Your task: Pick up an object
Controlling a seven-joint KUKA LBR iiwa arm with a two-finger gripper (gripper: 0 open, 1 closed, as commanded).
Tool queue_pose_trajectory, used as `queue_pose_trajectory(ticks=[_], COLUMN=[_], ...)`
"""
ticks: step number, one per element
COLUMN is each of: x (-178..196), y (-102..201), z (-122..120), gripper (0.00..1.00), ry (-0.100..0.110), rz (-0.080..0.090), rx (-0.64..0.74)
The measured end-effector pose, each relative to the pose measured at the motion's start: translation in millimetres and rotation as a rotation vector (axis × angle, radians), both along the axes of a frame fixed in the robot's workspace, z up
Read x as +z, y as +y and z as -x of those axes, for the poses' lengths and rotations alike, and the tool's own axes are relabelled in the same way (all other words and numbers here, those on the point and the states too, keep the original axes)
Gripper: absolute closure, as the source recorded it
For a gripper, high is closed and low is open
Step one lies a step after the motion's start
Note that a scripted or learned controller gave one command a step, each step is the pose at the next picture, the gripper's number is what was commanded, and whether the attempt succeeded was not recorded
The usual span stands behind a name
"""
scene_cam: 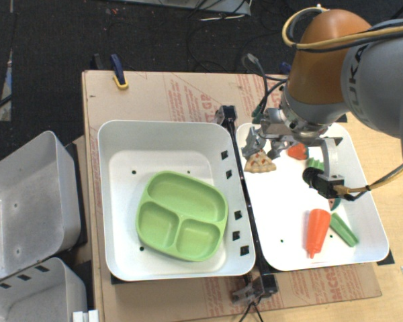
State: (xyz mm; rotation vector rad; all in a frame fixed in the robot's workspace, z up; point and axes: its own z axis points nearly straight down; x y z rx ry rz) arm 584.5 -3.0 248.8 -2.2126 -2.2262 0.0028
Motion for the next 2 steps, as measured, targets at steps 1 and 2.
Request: queue_pose_trajectory(ticks=[1, 2], x=[-12, -20], y=[57, 98], z=[18, 50], gripper=[1.0, 1.0], ry=[0.001, 0.001], rz=[-0.001, 0.0], rx=[0.002, 0.001])
